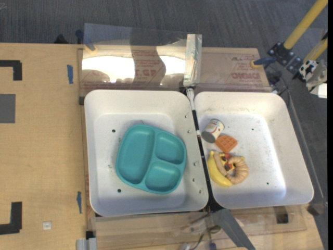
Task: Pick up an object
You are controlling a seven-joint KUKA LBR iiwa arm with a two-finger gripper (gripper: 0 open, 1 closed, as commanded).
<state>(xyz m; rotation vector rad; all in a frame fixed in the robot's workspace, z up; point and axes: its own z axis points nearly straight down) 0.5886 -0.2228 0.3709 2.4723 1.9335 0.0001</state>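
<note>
Starting at the left, the tan bench top [36, 155] carries a few black corner marks [13, 69] and a strip of blue tape [69, 73] near the bins. The left bin [99, 108] holds a teal divided plate [151, 160] with three compartments. It lies flat and slightly turned, filling most of the bin floor. Behind both bins a clear sheet [135, 61] catches a bright glare. The two bins meet at a dark seam, and just past it the right bin [276, 139] has all its things bunched against its left wall. A small can [212, 130] lies on its side nearest the seam. An orange waffle-like piece [226, 142] touches it just below and to the right. Under that, a yellow banana [217, 173] curves along the left wall, and a tan pastry-like toy [238, 168] is pressed against the banana's right side. At the upper right, off the bench, a yellow pole [309, 17] slants down into a black clamp [283, 53]. Whether the gripper is open or closed I cannot tell from here.
</note>
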